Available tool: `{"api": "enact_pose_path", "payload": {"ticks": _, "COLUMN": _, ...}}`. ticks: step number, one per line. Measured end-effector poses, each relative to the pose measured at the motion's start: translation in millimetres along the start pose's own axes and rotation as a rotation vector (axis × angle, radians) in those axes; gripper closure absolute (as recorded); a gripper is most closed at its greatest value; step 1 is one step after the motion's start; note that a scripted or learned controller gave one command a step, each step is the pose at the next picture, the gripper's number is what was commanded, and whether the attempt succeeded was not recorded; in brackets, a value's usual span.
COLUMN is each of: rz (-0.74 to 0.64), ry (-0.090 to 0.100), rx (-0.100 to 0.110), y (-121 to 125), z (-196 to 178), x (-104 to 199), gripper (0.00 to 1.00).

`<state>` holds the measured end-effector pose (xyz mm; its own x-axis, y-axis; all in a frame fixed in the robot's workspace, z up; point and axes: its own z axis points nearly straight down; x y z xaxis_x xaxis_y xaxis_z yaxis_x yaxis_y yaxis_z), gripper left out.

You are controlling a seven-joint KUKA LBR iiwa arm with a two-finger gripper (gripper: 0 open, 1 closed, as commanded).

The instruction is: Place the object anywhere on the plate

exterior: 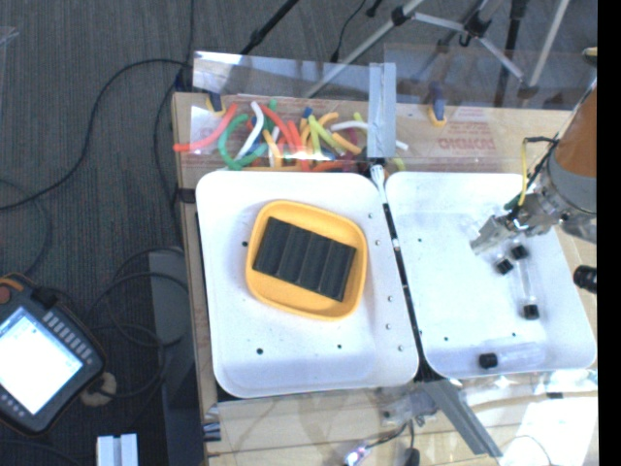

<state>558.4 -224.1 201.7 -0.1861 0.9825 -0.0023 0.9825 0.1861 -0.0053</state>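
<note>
- Currently the yellow plate [260,280] sits in the left white bin [223,348], and a dark ribbed rectangular block [304,256] lies flat on it, tilted a little against the plate's sides.
- Over the right white bin [456,338], near its upper right part, hangs the tool [493,237], at the end of the grey arm [572,187].
- Nothing shows between its tips; whether they stand wide or narrow, I cannot tell.
- Coloured tubes [277,134] lie heaped on the desk [466,124] behind the left bin.

We see the bench [194,289] bearing two white bins: the left bin [223,338] touches the right bin [437,348], coloured tubes [277,136] behind it.
</note>
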Motion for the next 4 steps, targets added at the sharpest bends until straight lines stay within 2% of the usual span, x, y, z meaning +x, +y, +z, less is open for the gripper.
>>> {"api": "enact_pose_path", "payload": {"ticks": 1, "rz": -0.248, "ry": 0.002, "rx": -0.003, "y": 29, "z": -17, "x": 49, "gripper": 1.00}}
{"api": "enact_pose_path", "payload": {"ticks": 2, "rz": -0.356, "ry": 0.005, "rx": -0.001, "y": 2, "z": 16, "x": 133, "gripper": 1.00}}
{"api": "enact_pose_path", "payload": {"ticks": 3, "rz": -0.444, "ry": 0.003, "rx": -0.001, "y": 76, "z": 21, "x": 165, "gripper": 1.00}}
{"api": "enact_pose_path", "payload": {"ticks": 4, "rz": -0.568, "ry": 0.004, "rx": -0.001, "y": -24, "z": 21, "x": 233, "gripper": 1.00}}
